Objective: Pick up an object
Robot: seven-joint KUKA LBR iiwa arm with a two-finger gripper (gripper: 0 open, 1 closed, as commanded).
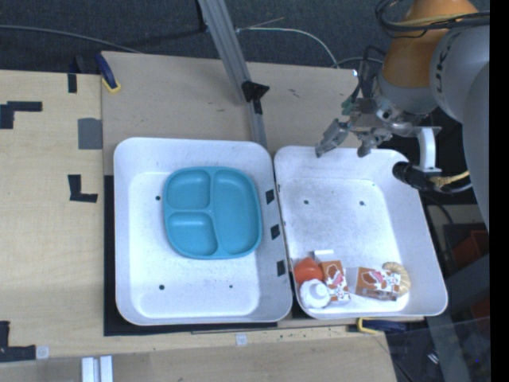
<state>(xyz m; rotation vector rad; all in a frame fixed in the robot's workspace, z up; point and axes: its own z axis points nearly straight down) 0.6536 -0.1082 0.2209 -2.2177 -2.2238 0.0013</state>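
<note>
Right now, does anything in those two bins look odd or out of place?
Nothing looks spilled or broken. The small packets are all bunched in the right bin's near corner, while the tool hangs open above its far edge.

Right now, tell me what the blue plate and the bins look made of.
Blue plate: likely moulded plastic, matte; uniform colour, soft rounded dividers. Bins: probably thin formed plastic, white and slightly glossy; rounded corners, scuffed grey floors.

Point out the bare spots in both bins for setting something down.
In the right white bin, the floor is bare from its far rim down to the small packaged items crowding its near edge. In the left white bin, a bare strip lies below the blue divided plate.
</note>
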